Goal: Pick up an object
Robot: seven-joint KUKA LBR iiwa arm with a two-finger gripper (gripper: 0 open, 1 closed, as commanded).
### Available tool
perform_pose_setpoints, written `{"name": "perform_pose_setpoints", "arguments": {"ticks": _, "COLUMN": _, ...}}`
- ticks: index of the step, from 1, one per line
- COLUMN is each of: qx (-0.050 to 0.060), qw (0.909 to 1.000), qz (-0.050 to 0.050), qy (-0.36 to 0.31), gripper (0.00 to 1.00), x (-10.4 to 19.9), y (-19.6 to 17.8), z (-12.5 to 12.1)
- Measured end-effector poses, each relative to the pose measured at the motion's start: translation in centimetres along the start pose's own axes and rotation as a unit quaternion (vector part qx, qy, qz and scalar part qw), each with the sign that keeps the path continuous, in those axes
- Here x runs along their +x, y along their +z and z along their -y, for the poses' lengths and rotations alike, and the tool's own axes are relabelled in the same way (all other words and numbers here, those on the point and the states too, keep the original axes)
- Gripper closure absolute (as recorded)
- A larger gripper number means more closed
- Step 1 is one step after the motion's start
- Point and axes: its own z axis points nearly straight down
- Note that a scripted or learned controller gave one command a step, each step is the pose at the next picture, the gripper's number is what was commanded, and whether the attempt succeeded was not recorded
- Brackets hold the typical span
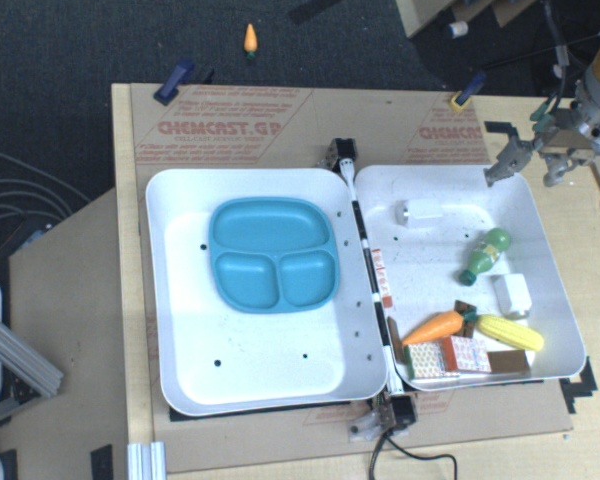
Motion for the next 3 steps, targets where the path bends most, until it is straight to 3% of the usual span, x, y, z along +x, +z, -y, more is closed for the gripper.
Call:
{"name": "perform_pose_setpoints", "arguments": {"ticks": 1, "qx": 0.0, "qw": 1.0, "qz": 0.001, "qy": 0.0, "gripper": 0.0, "x": -3.5, "y": 10.9, "z": -4.2}}
{"name": "perform_pose_setpoints", "arguments": {"ticks": 2, "qx": 0.004, "qw": 1.0, "qz": -0.008, "qy": -0.003, "gripper": 0.0, "x": -2.6, "y": 17.4, "z": -3.9}}
{"name": "perform_pose_setpoints", "arguments": {"ticks": 3, "qx": 0.001, "qw": 1.0, "qz": 0.0, "qy": 0.0, "gripper": 0.0, "x": 1.5, "y": 17.3, "z": -2.1}}
